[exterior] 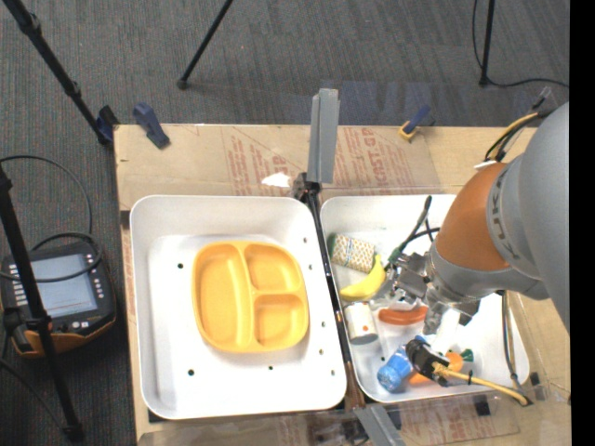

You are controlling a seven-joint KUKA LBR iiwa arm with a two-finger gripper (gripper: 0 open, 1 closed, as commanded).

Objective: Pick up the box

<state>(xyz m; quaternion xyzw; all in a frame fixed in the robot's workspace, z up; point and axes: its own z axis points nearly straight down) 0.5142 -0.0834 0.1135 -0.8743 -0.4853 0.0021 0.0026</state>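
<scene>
Arm hanging over the right bin, box sitting untouched at the far-left of it.

So the box [354, 250], the little patterned one, lies flat in the right bin [483, 207] at its far-left part, close to the divider, long axis running left-to-right with a slight slant toward the near right. A banana [365, 284] is right up against its near side. The arm [507, 221] comes in from the right, orange band bent down over the bin, and the gripper [420, 286] sits low in the middle, just right of the banana and above a red sausage-looking thing [402, 316]. Can't tell if it's gripping anything. Yellow divided plate [249, 295] sits in the left bin [153, 249].
</scene>
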